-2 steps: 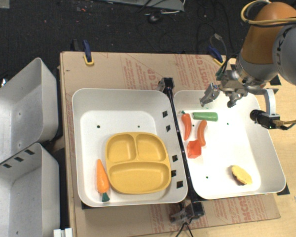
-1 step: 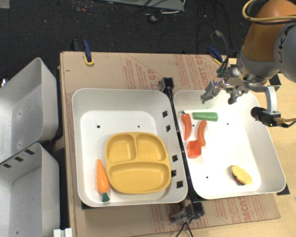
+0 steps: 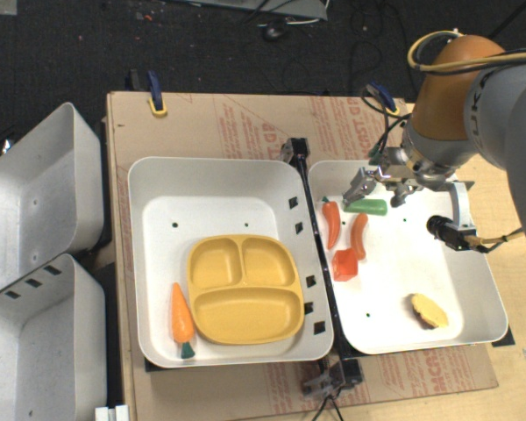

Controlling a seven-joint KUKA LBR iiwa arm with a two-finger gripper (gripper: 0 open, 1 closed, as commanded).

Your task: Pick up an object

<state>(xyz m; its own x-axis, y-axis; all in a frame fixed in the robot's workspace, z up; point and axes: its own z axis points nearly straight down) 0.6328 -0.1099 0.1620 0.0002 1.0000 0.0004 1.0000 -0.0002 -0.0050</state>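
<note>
At the far left you see two white tubs (image 3: 35, 235), both cut off by the frame edge. Next comes the left bin (image 3: 149, 235), which holds a yellow divided tray (image 3: 245, 289) with three compartments; a toy carrot (image 3: 182, 316) lies just beside the tray's left edge, its green tip pointing toward the near wall. Past the black divider (image 3: 314, 244), the right bin (image 3: 473, 314) holds an orange-red strip (image 3: 331, 224) near its left wall, a red sausage-like piece (image 3: 358, 235) just beside it with a red chunk (image 3: 345, 265) touching its lower end, a green block (image 3: 366, 206) near the far wall, and a yellow piece (image 3: 429, 310), well apart near the front right. The gripper (image 3: 379, 187) hangs directly above the green block; whether it is clenched or released is hard to make out, and no grasp on the block can be confirmed. The arm's wrist hides the bin's far right corner.
</note>
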